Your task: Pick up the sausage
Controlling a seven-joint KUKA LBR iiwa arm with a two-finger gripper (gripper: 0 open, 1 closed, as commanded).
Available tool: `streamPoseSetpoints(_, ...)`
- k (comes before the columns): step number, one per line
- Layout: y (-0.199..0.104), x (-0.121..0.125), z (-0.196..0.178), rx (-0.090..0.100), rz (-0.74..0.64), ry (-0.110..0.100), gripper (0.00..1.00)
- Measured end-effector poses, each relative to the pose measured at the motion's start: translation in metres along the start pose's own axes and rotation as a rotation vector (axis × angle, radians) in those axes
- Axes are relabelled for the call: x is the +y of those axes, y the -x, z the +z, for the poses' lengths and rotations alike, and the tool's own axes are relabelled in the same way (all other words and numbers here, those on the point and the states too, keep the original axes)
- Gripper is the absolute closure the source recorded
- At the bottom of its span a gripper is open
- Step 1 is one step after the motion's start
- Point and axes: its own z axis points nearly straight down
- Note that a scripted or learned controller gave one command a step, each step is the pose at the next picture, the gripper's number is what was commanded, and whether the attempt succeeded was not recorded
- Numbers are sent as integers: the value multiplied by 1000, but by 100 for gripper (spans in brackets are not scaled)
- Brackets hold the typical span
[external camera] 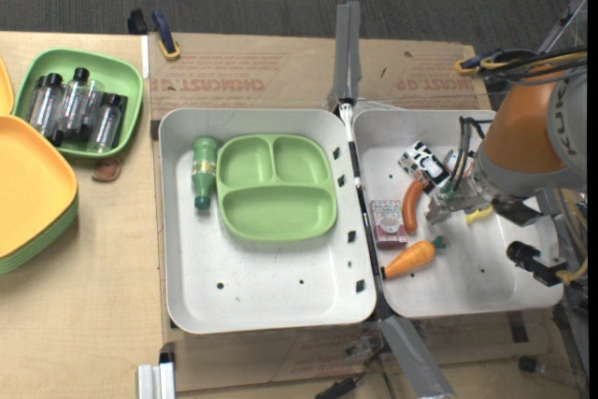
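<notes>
Orange plates [33, 192] sit in a stack at the far left of the bench. Just behind them is a green tray [79, 100] with small dark bottles [75, 110] lying in it. A little brown thing [106, 170] rests on the bench beside that tray; what it is cannot be told.

Next comes the left white bin [266, 290]. A green bottle [204, 171] lies along its left side. Touching the bottle is a green plate [277, 186] with three parts, and nothing lies on it.

A grey bar [347, 51] runs back from the spot where the two bins meet.

Then comes the right white bin [467, 290]. Near its left wall lies a small pink packet [386, 220]. Just to the right of the packet is the sausage [411, 206], reddish orange, lying flat on the bin floor and pointing away from the camera. Below it lies a carrot [410, 260] with a green tip. Behind the sausage is a black and white thing [423, 162].

Right beside the sausage, on its right, the claw [447, 203] hangs low in the bin. It is hard to see the claw, so if it is released or clenched cannot be told. Nothing shows between its tips. The arm [528, 140] is grey with a big orange band and reaches in from the right.
</notes>
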Motion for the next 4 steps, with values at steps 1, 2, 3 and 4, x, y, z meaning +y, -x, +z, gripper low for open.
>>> streamPoseSetpoints(1, 11, 8, -19, -1, -4, 1, 100)
streamPoseSetpoints(2, 4, -19, 1, 1, -31, -2, 100)
streamPoseSetpoints(3, -23, 22, 0, -1, 198, -1, 100)
streamPoseSetpoints(4, -29, -20, 0, 1, 27, -2, 100)
